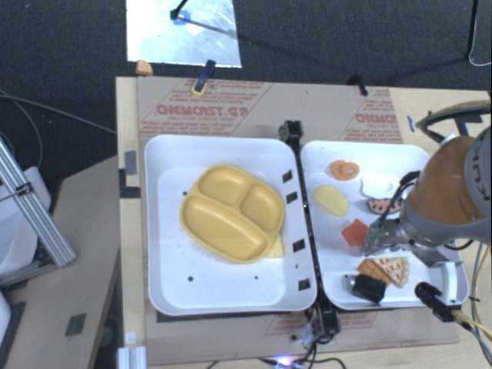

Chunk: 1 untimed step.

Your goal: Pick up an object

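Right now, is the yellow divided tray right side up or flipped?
Right side up. The yellow divided tray lies in the left bin with its three compartments' hollows facing the camera, raised ridges between them, nothing in them.

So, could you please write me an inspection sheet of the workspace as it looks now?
Surface: bench covered with printed cardboard, bearing two white bins side by side.
Job's things: right bin holds an orange ring, a white piece, a yellow piece, a red block, a waffle-like wedge and a black block.
Clutter: left bin holds a yellow divided tray; a blue and yellow clip lies on the bench's far edge.
Gripper: gripper low over the right bin, beside the red block; its state cannot be judged.
Cables: dark cables on the floor at left.
Surroundings: shiny sheet on dark carpet; metal frame at left.
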{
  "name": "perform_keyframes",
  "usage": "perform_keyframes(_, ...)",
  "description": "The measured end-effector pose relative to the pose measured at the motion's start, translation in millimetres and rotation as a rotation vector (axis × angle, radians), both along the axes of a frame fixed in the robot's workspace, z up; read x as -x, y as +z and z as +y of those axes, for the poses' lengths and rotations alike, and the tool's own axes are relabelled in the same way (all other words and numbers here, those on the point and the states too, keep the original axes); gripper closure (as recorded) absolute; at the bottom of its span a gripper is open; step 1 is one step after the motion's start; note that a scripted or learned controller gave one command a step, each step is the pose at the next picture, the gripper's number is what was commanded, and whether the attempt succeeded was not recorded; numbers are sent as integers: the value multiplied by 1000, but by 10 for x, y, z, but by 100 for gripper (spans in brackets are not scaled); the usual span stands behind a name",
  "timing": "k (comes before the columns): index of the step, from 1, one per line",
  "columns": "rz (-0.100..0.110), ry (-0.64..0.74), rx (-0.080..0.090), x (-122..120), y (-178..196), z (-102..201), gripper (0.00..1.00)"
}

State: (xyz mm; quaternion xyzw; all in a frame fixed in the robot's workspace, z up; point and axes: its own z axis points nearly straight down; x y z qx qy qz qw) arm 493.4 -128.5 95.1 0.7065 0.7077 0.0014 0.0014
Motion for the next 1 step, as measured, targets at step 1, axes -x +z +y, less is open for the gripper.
perform_keyframes(1, 4, 3, -1, 66, -113, 237, 100)
